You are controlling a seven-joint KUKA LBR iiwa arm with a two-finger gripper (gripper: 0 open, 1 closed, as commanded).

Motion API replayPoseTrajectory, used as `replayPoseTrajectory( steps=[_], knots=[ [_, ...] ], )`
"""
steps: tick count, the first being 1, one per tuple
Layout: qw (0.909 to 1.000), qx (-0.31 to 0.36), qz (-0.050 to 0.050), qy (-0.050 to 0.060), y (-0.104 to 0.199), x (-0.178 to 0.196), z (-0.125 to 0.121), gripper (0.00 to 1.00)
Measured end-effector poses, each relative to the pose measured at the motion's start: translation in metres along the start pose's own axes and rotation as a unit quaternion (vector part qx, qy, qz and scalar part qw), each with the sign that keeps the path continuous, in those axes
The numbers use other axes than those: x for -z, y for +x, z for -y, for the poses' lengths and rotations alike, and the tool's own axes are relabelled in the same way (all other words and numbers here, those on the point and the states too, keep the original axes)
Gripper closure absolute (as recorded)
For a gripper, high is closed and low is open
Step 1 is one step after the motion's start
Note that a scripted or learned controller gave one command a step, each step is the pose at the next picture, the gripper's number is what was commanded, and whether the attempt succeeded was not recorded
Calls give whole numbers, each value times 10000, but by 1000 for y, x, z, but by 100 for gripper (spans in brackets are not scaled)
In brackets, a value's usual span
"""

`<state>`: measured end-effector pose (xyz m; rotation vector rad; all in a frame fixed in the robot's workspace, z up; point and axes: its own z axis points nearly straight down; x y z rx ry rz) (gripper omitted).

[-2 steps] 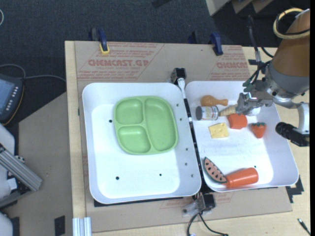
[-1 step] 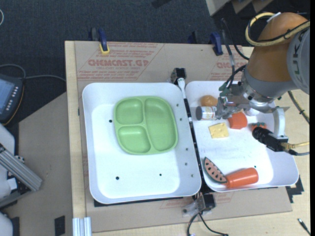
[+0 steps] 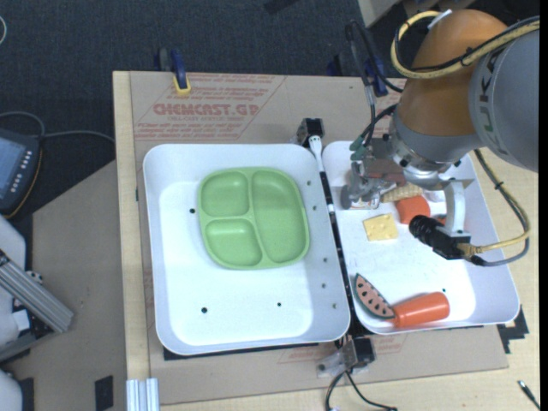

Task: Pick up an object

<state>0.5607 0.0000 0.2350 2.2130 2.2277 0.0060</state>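
Here the cheese slice (image 3: 380, 228) lies just beside the tool (image 3: 363, 197).

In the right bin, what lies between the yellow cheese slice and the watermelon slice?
In the camera view, the stretch between the yellow cheese slice and the watermelon slice is bare white floor of the right bin; nothing lies there.

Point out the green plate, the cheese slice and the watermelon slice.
green plate (image 3: 254, 217), camera view, middle divider.
cheese slice (image 3: 380, 228), camera view, centre of its top.
watermelon slice (image 3: 373, 295), camera view, its red flesh.
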Motion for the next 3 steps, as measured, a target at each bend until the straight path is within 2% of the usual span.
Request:
replayPoseTrajectory(
  steps=[1,2,3],
  knots=[
    [10000,-39,6,28,-10,-2,7,100],
    [10000,-37,7,39,-10,-21,2,100],
    [10000,-34,5,32,-8,-19,6,100]
  ],
)
